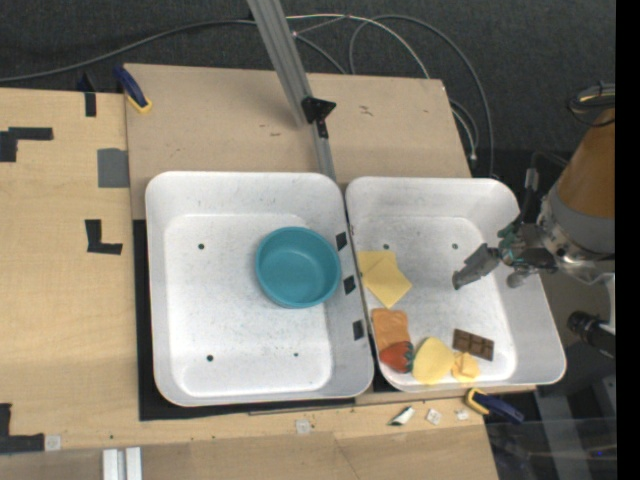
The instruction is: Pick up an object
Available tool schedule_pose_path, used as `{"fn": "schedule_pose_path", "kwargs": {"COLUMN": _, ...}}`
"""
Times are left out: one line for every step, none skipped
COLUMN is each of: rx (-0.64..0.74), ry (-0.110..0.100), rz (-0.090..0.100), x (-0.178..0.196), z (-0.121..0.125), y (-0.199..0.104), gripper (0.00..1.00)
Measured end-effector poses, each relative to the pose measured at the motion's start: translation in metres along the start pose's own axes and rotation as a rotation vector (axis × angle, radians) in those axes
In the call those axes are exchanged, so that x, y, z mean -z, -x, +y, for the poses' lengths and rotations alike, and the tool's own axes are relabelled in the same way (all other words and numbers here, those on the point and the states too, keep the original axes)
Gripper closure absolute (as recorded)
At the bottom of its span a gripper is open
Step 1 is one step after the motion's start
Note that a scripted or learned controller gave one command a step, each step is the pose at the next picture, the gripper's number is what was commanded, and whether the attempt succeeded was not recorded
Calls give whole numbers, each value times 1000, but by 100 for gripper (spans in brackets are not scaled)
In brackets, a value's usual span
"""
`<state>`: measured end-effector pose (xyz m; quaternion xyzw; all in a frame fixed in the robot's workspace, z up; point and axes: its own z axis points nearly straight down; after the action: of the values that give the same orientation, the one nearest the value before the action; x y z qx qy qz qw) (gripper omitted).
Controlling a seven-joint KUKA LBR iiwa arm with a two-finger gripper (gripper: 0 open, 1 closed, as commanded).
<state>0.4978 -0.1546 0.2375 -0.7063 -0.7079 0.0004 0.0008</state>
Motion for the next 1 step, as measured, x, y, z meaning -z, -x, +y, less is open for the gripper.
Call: {"fn": "schedule_pose_path", "kwargs": {"rx": 0, "ry": 0, "rz": 0, "x": 0, "z": 0, "y": 0, "gripper": 0}}
